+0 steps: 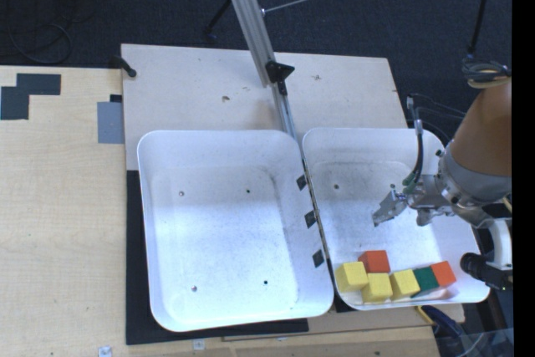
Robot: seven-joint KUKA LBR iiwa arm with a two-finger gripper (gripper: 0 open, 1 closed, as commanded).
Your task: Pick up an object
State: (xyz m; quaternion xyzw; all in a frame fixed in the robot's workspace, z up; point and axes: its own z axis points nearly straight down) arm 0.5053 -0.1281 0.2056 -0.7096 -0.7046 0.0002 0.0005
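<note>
The blocks (393, 276) huddle at the right bin's (359, 155) near edge; they look light, rigid and smooth-sided, best pinched across flat faces. The end effector (391, 209) hovers above them; whether its grip is apart, I cannot tell.

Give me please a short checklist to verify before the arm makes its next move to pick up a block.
1. Blocks are in the right bin, along its near edge: ok.
2. Claw is over the same bin: ok.
3. Claw is directly above a block: not ok, it is above the red block in the picture.
4. Nothing is held in the claw: ok.
5. Yellow blocks have gaps for the fingers: not ok, they touch.
</note>
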